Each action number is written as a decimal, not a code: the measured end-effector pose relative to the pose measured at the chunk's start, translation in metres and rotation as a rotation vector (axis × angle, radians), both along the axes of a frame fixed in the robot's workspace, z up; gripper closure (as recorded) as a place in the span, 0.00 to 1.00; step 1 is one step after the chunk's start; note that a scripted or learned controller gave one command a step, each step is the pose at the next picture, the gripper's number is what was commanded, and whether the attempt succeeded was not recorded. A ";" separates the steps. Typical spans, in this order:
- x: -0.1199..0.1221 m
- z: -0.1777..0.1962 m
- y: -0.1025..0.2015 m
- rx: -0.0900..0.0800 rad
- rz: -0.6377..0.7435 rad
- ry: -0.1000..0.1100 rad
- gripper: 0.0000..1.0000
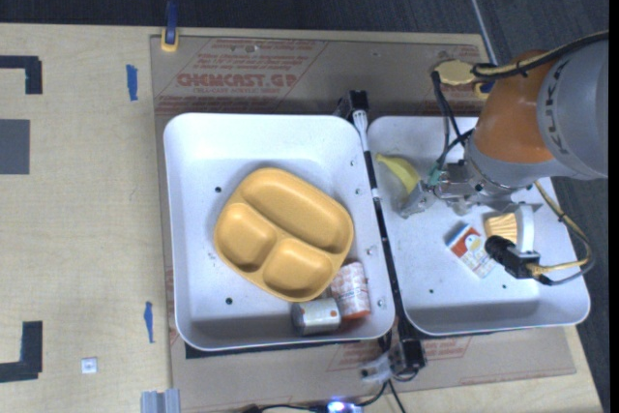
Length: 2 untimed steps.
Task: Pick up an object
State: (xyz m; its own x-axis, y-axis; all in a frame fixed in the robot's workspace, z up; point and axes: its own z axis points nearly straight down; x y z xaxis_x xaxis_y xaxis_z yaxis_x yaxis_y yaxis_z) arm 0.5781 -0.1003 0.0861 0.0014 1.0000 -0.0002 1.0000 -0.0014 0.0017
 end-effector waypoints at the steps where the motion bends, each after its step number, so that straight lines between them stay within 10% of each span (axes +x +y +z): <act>1: 0.002 0.011 0.000 -0.002 -0.001 -0.007 1.00; 2: 0.002 0.011 0.000 -0.002 -0.001 -0.006 0.00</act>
State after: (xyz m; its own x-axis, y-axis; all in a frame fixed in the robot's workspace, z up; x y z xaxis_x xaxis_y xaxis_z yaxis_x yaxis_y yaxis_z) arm 0.5798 -0.1006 0.0972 0.0023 1.0000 -0.0020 1.0000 -0.0023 0.0080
